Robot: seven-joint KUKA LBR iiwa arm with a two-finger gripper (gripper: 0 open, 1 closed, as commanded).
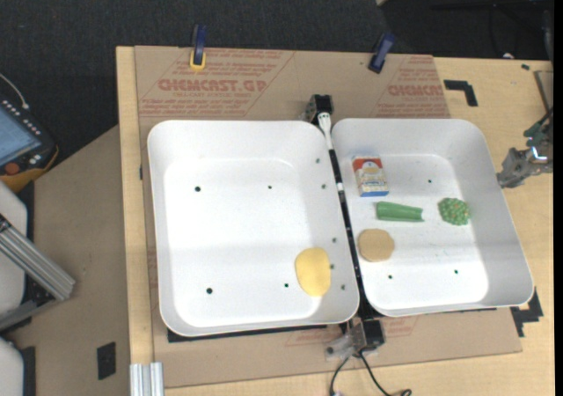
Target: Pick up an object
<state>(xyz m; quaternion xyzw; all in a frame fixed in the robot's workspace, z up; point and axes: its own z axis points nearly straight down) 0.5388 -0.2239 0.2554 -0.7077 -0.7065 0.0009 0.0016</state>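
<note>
Grey metal at the view's right edge is the gripper [521, 165], hanging just outside the right bin's [508, 240] outer rim and over the cardboard-covered bench [264, 77]; whether it is released or clenched cannot be told, and nothing shows in its grasp. Nearest to it, inside that bin, lies a bumpy green lump [454, 211]. Farther from it lie a long green piece [398, 210], a small red, white and blue box [370, 176] and a round tan disc [376, 245]. Farthest from the gripper, across the divide in the left bin [167, 209], sits a yellow lump [313, 271].
</note>
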